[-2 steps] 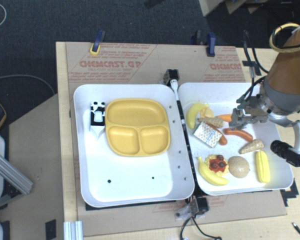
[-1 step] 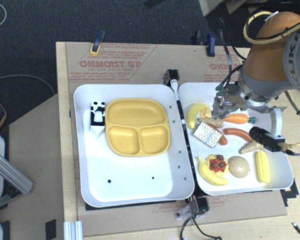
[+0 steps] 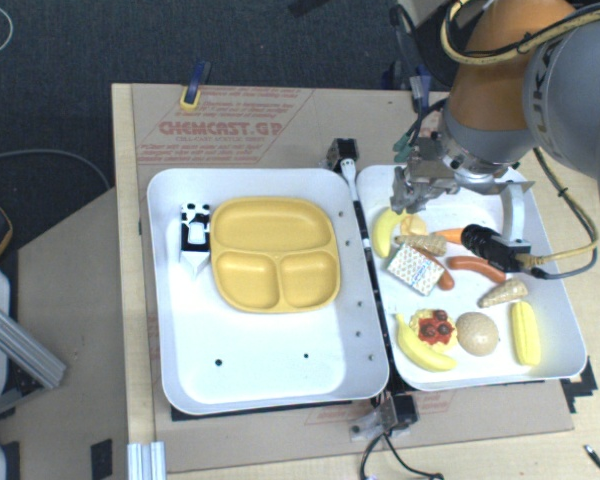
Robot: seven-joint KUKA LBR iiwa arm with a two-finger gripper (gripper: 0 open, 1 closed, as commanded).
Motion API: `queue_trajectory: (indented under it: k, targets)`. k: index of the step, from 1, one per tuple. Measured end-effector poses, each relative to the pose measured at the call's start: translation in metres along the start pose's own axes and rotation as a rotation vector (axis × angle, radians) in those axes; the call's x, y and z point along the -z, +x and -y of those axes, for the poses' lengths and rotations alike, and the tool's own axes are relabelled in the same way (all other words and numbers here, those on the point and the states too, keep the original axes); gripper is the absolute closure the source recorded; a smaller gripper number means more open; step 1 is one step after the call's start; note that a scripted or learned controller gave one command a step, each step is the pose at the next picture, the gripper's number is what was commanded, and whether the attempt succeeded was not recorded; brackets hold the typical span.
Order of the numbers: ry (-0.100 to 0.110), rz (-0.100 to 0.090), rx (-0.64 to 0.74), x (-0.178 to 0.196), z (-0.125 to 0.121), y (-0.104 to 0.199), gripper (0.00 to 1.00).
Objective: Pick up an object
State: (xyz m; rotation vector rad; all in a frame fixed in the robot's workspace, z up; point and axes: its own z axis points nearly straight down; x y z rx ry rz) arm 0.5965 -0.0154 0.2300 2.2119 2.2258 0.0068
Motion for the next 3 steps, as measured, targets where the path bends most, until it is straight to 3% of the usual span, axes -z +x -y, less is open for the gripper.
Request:
queue_trajectory:
  k: [1,2,3]
  targets:
    - [0.001,0.0,-0.001,0.002,-0.033,0.034,1.0]
    - [0.009,0.0,-0.006,-0.012,-0.027,0.037,1.0]
    - [0.002,0.002,-0.005,-0.014,-0.041,0.037,1.0]
